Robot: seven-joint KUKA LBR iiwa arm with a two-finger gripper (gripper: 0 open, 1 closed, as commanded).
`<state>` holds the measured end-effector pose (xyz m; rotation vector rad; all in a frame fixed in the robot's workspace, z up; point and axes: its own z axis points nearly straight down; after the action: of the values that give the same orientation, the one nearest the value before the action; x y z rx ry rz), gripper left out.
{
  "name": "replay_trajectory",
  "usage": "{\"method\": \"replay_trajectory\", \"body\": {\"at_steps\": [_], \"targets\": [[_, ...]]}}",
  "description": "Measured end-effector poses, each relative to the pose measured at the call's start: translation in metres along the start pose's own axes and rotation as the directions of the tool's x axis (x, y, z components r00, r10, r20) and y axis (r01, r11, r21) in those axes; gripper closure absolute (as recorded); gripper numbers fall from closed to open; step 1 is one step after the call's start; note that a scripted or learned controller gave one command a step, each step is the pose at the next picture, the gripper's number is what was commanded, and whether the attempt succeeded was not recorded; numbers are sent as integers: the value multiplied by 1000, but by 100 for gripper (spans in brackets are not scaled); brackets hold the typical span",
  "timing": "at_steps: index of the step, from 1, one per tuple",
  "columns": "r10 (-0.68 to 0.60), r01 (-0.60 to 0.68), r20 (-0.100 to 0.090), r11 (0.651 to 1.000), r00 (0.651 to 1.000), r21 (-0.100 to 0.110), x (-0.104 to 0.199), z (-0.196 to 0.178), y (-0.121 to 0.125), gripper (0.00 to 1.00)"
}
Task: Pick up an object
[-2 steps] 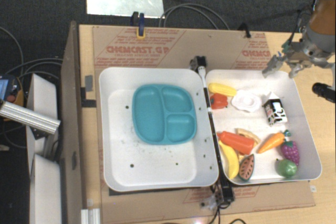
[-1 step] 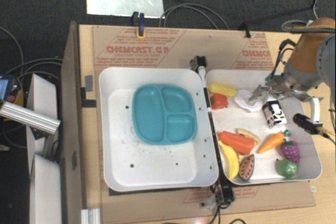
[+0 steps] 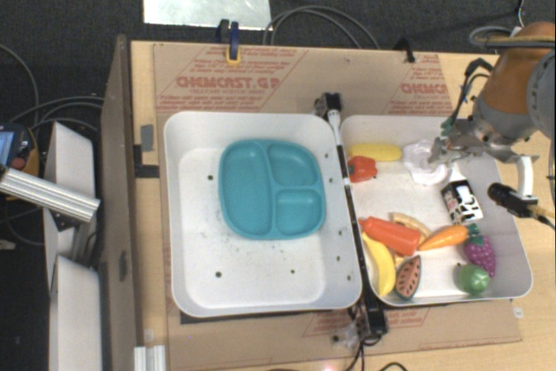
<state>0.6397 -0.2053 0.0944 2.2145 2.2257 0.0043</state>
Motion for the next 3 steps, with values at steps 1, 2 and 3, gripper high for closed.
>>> {"method": "replay_trajectory", "body": {"at_steps": [1,2,3], "targets": [[3,-3,4,1000,1000,-5,-2,-99,-9,100],[3,-3,1,1000,1000,3,-1,-92,-10,0],[3,-3,2,1000,1000,2,-1,13,-28,0]]}}
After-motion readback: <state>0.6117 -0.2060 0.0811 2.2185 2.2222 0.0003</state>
